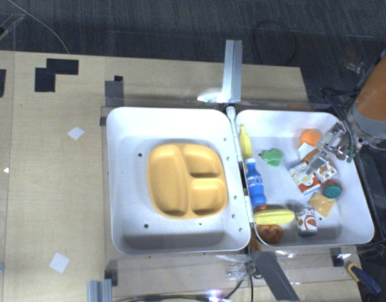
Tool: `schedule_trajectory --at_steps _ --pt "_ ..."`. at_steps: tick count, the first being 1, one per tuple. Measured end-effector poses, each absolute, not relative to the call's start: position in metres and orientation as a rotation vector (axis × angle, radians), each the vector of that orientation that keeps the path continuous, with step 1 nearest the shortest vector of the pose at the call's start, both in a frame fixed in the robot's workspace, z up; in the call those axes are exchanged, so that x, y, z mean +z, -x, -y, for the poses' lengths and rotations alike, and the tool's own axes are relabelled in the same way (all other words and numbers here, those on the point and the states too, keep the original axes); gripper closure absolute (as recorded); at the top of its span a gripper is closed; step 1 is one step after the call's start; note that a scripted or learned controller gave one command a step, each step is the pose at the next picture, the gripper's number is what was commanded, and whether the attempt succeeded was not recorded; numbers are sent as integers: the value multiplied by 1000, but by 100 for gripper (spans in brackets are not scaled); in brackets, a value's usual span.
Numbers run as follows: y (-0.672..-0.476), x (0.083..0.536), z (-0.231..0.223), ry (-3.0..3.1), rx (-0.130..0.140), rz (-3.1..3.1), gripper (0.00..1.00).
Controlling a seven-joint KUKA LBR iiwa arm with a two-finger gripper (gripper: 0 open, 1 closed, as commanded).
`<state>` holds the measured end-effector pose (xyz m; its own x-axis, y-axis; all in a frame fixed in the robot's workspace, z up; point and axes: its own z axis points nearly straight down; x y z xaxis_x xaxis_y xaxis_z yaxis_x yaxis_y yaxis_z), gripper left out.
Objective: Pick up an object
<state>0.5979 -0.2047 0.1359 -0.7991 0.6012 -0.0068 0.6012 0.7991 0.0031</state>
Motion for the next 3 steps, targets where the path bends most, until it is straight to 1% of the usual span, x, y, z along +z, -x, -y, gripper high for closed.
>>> schedule_trajectory --at_steps 1,2,3 --pt "-594 104 206 -1721 9 -2611 0" --pt "-639 99 206 -1258 8 -2850 0" --pt "-662 99 145 -1452 -5 -2760 0"
